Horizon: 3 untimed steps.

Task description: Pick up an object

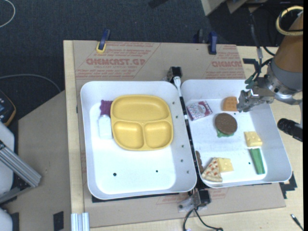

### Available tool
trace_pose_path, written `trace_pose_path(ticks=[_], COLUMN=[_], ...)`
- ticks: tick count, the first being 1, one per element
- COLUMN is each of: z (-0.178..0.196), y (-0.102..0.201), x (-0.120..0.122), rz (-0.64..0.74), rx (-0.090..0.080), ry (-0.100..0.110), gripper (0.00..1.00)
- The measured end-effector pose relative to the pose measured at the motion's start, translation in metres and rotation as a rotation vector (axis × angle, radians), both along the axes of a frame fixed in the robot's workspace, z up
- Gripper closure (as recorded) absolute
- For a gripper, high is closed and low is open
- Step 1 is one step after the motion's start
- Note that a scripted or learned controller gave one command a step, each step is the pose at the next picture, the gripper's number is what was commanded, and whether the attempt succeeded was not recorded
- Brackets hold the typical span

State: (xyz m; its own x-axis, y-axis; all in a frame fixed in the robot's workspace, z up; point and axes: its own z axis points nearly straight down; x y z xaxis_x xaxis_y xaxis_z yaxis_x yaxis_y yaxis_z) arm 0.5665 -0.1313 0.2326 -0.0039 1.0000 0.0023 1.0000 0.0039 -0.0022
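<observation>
Two shallow white bins sit side by side on a cardboard-topped bench. The left bin (96, 177) holds a yellow divided plate (142, 121) with three compartments, lying in the bin's upper half; just beside the plate's left edge are a purple item (105, 107) and a small white object (104, 126), both too small to name further. The right bin (279, 143) carries the toy food: a small pink-and-white packet (198, 110) near its upper left, an orange piece (230, 103) at the top, a brown round burger (225, 123) with a bit of green at its lower edge near the middle, a yellow cheese wedge (253, 138) to the right of the burger, a green stick (258, 160) just below the cheese, and a pizza slice (217, 169) by the near rim. The arm (288, 57) reaches in from the right, its orange band above the wrist, and the gripper (246, 101) hangs over the right bin's upper part — just beside the orange piece, on its right. Whether its fingers stand wide or narrow cannot be told from this angle, and nothing is seen between them.
</observation>
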Motion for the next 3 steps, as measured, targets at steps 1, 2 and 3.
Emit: trace_pose_path(ticks=[1, 2, 3], z=[0.004, 0.001, -0.002], y=[0.053, 0.088, 0.087], x=[-0.024, -0.038, -0.041], rz=[0.0, -0.001, -0.004], rx=[0.0, 0.0, -0.001], ry=[0.001, 0.001, 0.001], gripper=[1.0, 1.0, 1.0])
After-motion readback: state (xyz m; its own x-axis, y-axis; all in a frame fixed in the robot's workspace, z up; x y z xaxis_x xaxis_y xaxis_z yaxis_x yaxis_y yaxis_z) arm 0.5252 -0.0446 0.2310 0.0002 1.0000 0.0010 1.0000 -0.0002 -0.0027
